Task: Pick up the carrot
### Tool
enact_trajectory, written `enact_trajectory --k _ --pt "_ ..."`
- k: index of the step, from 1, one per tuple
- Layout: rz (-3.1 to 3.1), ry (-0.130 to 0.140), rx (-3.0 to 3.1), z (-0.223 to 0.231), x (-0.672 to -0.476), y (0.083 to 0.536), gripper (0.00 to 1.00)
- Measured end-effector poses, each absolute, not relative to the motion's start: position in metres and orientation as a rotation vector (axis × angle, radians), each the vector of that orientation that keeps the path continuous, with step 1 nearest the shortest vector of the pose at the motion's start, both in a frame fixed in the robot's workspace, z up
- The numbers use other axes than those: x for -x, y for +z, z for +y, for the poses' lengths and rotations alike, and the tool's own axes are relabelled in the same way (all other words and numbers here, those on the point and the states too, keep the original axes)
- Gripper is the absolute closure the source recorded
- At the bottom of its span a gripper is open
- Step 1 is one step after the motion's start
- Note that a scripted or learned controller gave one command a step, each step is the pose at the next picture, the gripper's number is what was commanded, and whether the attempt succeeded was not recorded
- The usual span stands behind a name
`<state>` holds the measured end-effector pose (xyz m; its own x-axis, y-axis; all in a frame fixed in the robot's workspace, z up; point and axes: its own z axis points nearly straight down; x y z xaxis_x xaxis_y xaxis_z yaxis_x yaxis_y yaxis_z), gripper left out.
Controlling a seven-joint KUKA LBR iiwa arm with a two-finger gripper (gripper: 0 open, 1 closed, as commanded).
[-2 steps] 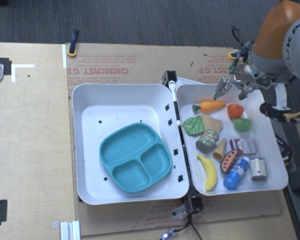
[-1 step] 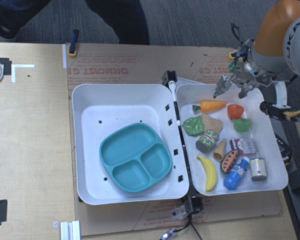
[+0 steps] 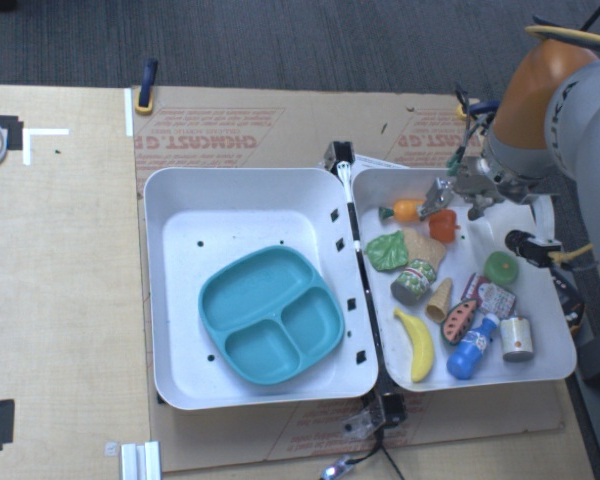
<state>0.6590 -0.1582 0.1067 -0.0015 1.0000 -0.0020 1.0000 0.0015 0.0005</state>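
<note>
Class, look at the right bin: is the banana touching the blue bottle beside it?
Apart. The camera view shows a strip of white bin floor between the banana and the blue bottle.

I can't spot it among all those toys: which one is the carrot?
Look in the right-hand bin, at its far end near the tool. The carrot is the small orange piece with a green tip, lying above the green leafy toy; the neighbouring red-orange toy is redder.

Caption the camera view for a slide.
Gripper poised over carrot in cluttered right bin; teal plate in left bin.
</note>
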Motion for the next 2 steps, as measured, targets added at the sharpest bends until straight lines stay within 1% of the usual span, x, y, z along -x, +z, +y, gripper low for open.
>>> enact_trajectory --k 1,2 --pt "2.223 0.000 -2.219 -0.128 -0.622 0.200 0.00" --pt "2.224 -0.001 -2.217 -0.128 -0.652 0.161 0.00"
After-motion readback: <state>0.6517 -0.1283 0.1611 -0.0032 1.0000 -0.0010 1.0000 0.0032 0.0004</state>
